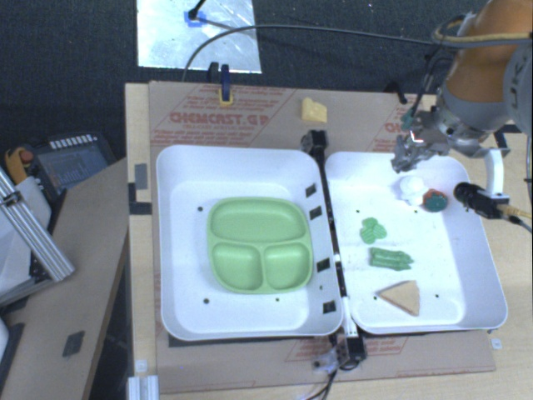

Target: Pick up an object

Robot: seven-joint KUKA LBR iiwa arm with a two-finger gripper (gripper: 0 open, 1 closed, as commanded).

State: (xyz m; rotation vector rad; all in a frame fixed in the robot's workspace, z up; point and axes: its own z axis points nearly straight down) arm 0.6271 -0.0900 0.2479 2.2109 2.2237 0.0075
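Arm over right bin's far edge, jaws' state not discernible

Arm (487, 52) reached in from the right, orange band up top, wrist angled down so the gripper (410, 158) hung above the far left corner of the right bin (475, 257); can't tell whether the jaws were released or clenched. Just below it lay a white lumpy object (411, 189), touching or just beside a round red-and-green piece (435, 199). Mid-bin: small green clustered item (372, 230), knobbly green elongated piece (391, 259), tan wedge (400, 297) near the front. Left bin (179, 223) held a smooth pale-green three-compartment tray (254, 211). Yellow block (314, 110) sat on the surface (250, 115) behind the bins
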